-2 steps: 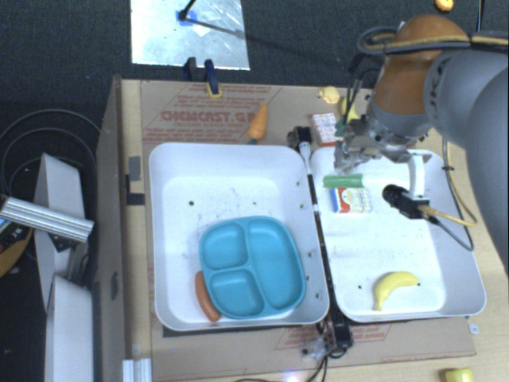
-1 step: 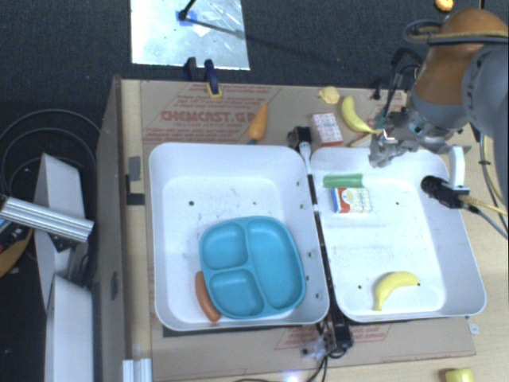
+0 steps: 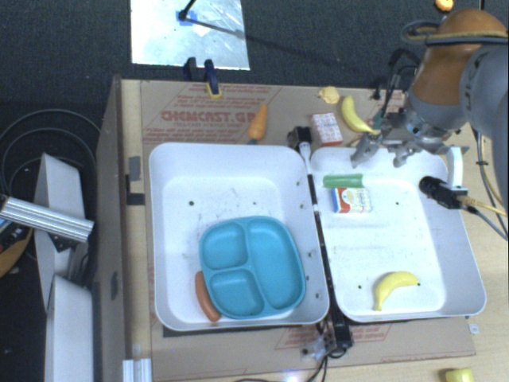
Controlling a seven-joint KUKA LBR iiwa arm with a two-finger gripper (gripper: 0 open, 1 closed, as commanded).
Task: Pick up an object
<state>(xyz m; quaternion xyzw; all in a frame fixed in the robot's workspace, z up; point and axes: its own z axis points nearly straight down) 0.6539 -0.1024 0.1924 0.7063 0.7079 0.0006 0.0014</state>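
- Camera view, state: gripper [image 3: 382,154] hangs at the 12 o'clock rim of the right bin [image 3: 413,233]; its fingers are spread, with nothing between them.
- Camera view, targets: green block [image 3: 343,181] lies at 10 o'clock in that bin; carton [image 3: 351,200] is just beside it toward 6; banana [image 3: 395,285] lies alone at 6 o'clock.
- Risk, rim: the gripper sits about over the back wall; a straight drop from here would probably strike the rim or pinch air.
- Risk, crowding: block and carton lie close together near the divider between the bins; a finger aimed at one may nudge the other, or wedge against the wall at 9 o'clock.
- Risk, banana: its curved, smooth skin may roll or squirt out unless the closing fingers straddle its middle.
- Risk, outside clutter: far banana [image 3: 354,116] and small box [image 3: 326,128] lie on the bench beyond the bin at 11 o'clock; a drift that way would likely bump them.
- Room: the bin's centre and its 3 o'clock side are bare, giving the freest descent; the banana has open floor all round.
- Left bin [image 3: 215,189]: tray [image 3: 253,265] fills its 6 o'clock half with sausage [image 3: 205,296] tight against it at 7; the 12 o'clock half is bare.
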